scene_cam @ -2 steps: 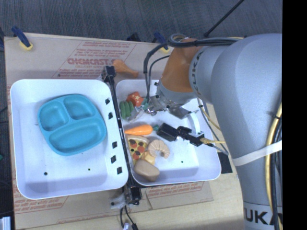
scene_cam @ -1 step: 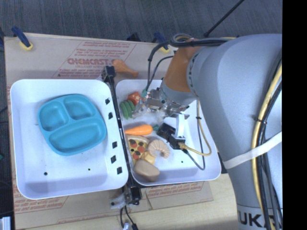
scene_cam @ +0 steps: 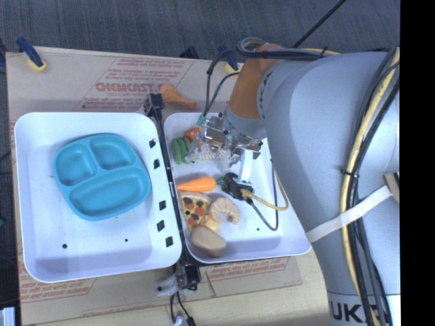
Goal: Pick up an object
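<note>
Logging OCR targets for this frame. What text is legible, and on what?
"CHEMCAST": red print on the cardboard sheet under the bins, readable but soft.
Smaller red lines above and below it on the same cardboard: too blurred to read.
Red print on the cardboard edges at lower left and below the right bin: too small to read.
"UK": dark letters on the arm's base at the bottom edge, cut off.
</note>
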Controlling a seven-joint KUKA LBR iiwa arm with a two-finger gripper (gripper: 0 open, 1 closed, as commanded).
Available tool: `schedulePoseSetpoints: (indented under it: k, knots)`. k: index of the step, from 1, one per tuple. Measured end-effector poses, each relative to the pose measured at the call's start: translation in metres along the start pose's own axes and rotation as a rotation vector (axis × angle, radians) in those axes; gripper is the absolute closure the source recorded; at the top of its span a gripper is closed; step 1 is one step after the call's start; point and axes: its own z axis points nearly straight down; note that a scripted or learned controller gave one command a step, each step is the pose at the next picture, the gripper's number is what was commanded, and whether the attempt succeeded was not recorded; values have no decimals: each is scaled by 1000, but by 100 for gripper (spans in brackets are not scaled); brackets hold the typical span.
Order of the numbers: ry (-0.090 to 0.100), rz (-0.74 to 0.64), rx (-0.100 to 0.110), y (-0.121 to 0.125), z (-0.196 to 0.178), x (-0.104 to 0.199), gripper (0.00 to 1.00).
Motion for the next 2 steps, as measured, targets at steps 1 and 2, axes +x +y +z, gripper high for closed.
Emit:
schedulePoseSetpoints:
  k: [1, 2]
  knots:
    - [-6, 192, 44, 10, -1, 8, 0]
    - [9, 219, -34, -46, 2, -21, 0]
